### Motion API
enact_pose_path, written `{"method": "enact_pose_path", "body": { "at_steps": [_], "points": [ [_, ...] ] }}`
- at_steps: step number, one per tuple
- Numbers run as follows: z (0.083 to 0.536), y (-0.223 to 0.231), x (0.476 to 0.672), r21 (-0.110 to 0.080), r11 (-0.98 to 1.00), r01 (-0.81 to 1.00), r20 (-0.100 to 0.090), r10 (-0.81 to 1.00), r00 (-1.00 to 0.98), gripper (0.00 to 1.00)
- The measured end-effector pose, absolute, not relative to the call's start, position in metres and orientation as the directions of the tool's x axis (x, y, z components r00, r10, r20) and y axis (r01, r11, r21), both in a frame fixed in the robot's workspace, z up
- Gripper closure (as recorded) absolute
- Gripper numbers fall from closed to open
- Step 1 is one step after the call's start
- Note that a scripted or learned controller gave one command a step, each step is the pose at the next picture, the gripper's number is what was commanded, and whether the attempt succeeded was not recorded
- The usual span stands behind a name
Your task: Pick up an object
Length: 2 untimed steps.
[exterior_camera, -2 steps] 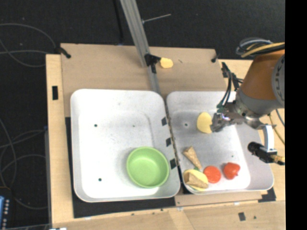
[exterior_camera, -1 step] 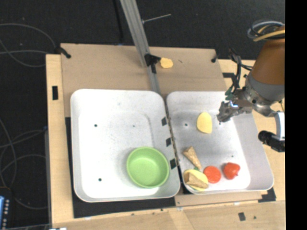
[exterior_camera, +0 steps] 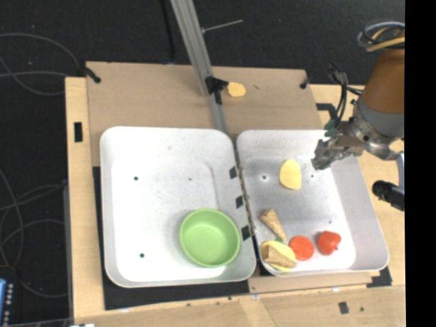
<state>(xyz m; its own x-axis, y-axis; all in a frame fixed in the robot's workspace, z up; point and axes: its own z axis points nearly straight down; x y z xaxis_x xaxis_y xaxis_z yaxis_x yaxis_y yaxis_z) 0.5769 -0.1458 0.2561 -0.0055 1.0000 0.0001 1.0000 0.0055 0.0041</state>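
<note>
Gripper (exterior_camera: 325, 157) above right bin (exterior_camera: 354, 203), near yellow piece (exterior_camera: 291, 174), green bowl (exterior_camera: 210, 237) left bin (exterior_camera: 136, 176)

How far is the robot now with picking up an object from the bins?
Nothing looks picked up yet. The gripper is over the right bin, just to the right of the pale yellow object, and no object shows between its fingers. The yellow object, the two red ones and the wedge-shaped piece all lie on the bin floor; the green bowl sits in the left bin. Grasping and lifting remain.

Two white bins (exterior_camera: 136, 176) on a tan bench (exterior_camera: 272, 87): a green bowl (exterior_camera: 209, 237), a pale yellow lump (exterior_camera: 291, 174), two red-orange tomatoes (exterior_camera: 302, 247).
</note>
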Motion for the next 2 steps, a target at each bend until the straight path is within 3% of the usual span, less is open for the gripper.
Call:
{"method": "enact_pose_path", "body": {
  "at_steps": [2],
  "points": [
    [0.263, -0.047, 0.586, 0.002, 0.009, 1.0, 0.002, 1.0, -0.009, 1.0]
  ]
}}
